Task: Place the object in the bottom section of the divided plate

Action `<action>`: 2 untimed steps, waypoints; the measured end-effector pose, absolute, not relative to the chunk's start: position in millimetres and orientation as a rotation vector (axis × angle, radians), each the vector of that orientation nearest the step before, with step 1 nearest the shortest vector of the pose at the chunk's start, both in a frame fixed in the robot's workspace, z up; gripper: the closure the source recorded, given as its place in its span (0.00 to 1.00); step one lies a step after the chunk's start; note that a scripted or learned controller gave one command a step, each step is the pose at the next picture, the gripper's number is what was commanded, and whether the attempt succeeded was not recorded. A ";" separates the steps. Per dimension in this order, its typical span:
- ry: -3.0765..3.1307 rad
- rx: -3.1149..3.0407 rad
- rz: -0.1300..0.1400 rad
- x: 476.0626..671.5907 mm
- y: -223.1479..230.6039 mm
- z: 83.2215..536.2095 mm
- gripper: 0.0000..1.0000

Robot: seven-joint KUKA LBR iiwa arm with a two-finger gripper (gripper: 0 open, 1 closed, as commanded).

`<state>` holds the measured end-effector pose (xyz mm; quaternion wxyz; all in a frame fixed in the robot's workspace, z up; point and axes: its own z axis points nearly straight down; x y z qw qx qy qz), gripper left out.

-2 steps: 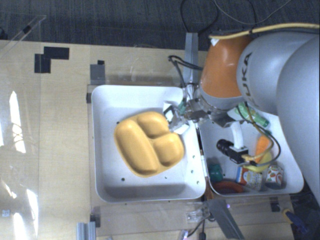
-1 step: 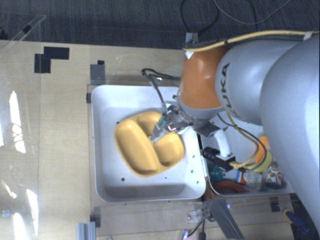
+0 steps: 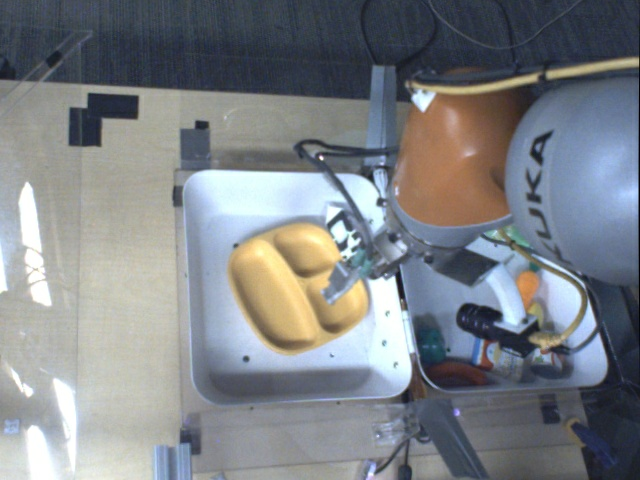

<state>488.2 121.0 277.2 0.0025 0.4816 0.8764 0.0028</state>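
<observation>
Hovering just above the plate [image 3: 272, 290] in the left bin [image 3: 222, 370], end effector [image 3: 341, 282] open or closed, can't tell, nor whether it carries the object. Teal item [image 3: 432, 346] sits beside it in the other bin, probably light and rigid; take hold mid-body.

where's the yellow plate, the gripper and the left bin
plate [image 3: 268, 293]: camera view, on its big left section
gripper [image 3: 338, 284]: camera view, at its tip
left bin [image 3: 215, 220]: camera view, on bare floor, upper left
</observation>
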 end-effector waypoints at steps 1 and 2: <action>2.871 1.265 0.007 494.4 154.8 267.7 0.00; 2.818 1.373 0.010 487.7 138.7 396.7 0.00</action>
